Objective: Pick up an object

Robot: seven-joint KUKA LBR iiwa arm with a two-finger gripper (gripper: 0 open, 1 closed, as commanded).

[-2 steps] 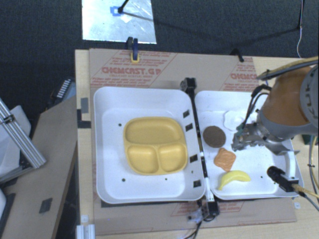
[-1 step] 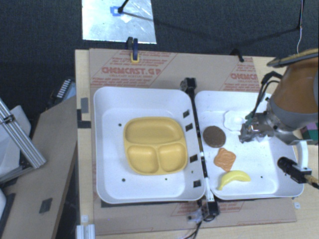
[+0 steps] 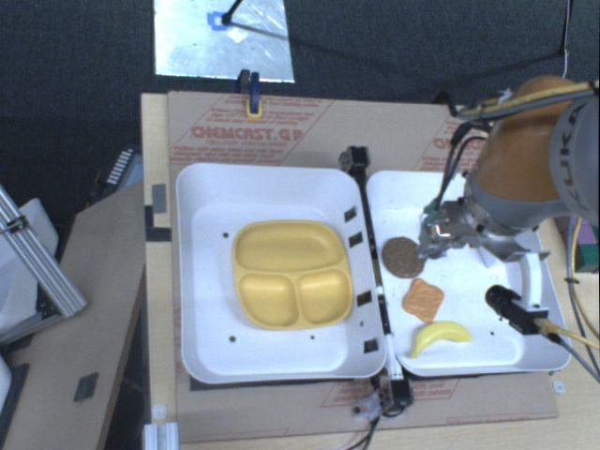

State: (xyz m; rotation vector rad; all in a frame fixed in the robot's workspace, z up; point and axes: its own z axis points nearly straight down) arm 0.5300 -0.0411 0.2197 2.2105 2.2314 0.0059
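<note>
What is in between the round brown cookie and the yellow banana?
An orange square cracker lies between the round brown cookie and the yellow toy banana, seen from the overhead camera.

2 bins are sitting side by side on the bench [image 3: 281, 125]. The left bin [image 3: 202, 251] is holding a 3-compartment tray [image 3: 286, 273]. In the right bin [image 3: 469, 345], a cookie [image 3: 403, 256], cracker [image 3: 423, 299] and banana [image 3: 441, 336] are lying front to back near its left wall, below the gripper [image 3: 439, 232].

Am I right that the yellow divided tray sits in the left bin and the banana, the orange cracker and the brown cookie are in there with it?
Not quite. The camera view shows the yellow divided tray in the left bin, but the banana, orange cracker and brown cookie lie in the right bin.
</note>
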